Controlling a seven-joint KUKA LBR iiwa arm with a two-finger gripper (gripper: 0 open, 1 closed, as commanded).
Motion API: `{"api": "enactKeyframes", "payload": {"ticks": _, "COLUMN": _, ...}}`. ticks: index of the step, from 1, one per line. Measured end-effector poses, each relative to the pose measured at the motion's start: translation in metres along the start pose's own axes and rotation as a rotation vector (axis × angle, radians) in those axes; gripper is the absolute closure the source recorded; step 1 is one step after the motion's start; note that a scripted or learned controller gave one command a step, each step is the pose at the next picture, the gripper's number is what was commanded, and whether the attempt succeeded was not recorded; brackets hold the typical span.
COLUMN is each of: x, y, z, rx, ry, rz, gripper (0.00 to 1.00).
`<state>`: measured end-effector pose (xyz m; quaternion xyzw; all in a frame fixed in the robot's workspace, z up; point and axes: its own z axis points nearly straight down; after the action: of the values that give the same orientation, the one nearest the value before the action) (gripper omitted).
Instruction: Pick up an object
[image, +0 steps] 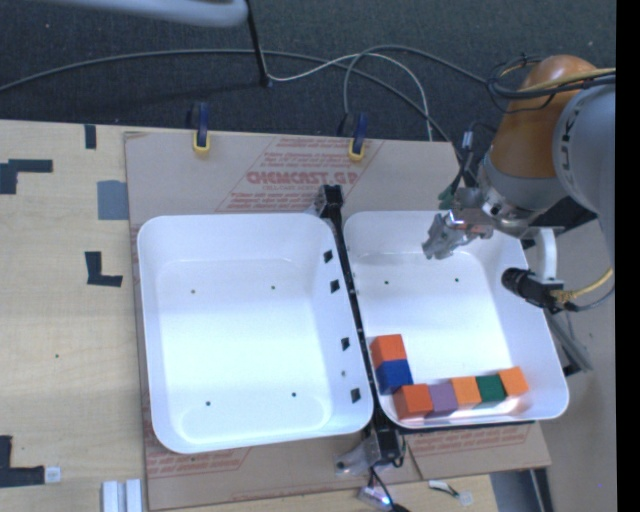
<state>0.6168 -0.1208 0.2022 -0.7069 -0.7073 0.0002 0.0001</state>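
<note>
Camera view has the pincer (440, 241) hanging over the right bin's (520, 300) far edge, nothing visibly between it, so the approach stands unfinished: next, descend onto the blocks (440, 385) along the near edge.

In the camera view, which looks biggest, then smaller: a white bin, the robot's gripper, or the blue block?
1. Either white bin; left bin and right bin look about alike.
2. The gripper.
3. The blue block, though the gripper sits nearer the camera, so that's unsure.

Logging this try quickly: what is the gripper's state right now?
Gripper: above the right bin's far end, apart from the blocks; open or shut cannot be told.
</note>
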Motion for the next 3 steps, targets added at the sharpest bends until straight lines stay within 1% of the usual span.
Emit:
{"api": "enactKeyframes", "payload": {"ticks": 1, "x": 0.000, "y": 0.000, "z": 0.000, "rx": 0.000, "ry": 0.000, "rz": 0.000, "gripper": 0.00}}
{"api": "enactKeyframes", "payload": {"ticks": 3, "x": 0.015, "y": 0.004, "z": 0.092, "rx": 0.004, "ry": 0.000, "rz": 0.000, "gripper": 0.00}}
